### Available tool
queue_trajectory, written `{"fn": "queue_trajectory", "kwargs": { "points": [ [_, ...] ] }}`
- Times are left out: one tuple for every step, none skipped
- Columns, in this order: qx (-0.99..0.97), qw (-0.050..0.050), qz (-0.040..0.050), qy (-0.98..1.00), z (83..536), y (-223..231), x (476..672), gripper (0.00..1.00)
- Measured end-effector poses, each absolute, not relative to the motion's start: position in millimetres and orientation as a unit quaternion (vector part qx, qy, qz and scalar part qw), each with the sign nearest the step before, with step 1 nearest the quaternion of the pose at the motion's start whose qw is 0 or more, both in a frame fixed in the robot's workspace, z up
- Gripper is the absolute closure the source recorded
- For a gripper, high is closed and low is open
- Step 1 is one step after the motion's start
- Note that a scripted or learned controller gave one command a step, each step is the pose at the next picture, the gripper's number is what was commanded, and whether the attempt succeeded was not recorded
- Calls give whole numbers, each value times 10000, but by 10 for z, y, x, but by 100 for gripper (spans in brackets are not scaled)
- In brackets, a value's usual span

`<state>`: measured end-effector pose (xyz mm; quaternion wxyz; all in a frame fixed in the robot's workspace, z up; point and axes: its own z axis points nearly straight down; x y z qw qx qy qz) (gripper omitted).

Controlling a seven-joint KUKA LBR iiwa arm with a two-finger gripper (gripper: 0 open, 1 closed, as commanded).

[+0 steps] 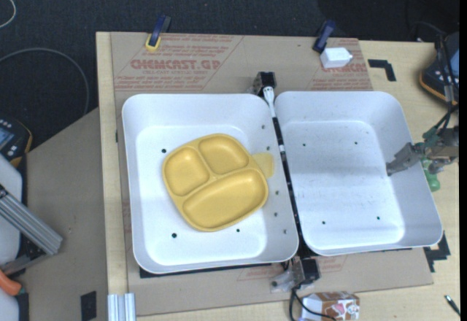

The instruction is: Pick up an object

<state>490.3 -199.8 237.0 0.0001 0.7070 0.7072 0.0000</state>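
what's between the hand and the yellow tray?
In the camera view: the right bin's bare floor, then the two bins' adjoining rims. The hand sits at its right edge; the yellow tray in the left bin.

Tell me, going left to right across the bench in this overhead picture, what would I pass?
Left white bin → yellow divided plate lying in it → right white bin → the robot's gripper at that bin's right rim.

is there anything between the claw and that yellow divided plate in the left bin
No object lies between them. The claw sits at the right bin's right edge, and the yellow divided plate lies in the left bin. Between them are only the right bin's bare floor and the two bins' adjoining rims, a low ridge to clear.
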Motion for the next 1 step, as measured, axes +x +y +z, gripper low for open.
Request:
{"fn": "queue_trajectory", "kwargs": {
  "points": [
    [7069, 106, 38, 7072, 4435, -2181, 4800, 0]
  ]
}}
